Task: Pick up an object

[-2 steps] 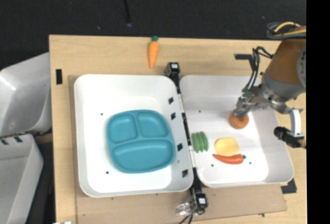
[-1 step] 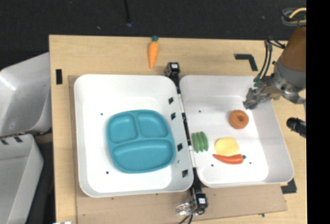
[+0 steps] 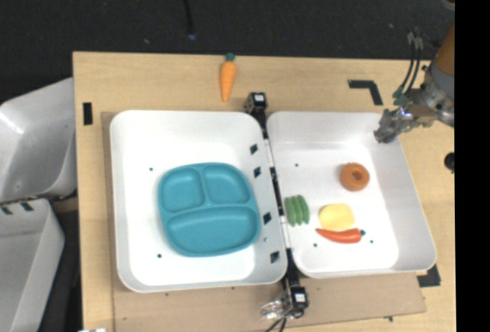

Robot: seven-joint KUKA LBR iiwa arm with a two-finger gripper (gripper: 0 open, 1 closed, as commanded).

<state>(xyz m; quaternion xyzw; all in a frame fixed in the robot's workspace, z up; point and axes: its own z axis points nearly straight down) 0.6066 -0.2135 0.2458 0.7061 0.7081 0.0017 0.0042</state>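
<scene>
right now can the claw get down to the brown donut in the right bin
Probably yes. The claw hangs over the right bin's far right corner, and the brown donut lies in open floor just below it in the view, apart from the yellow piece and red chili. Nothing stands between them.

Even overhead light, soft focus, faint shadows

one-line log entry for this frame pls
phase: approach | gripper: above right bin's far-right corner, nothing held | candidates: donut, yellow piece, red chili
</scene>
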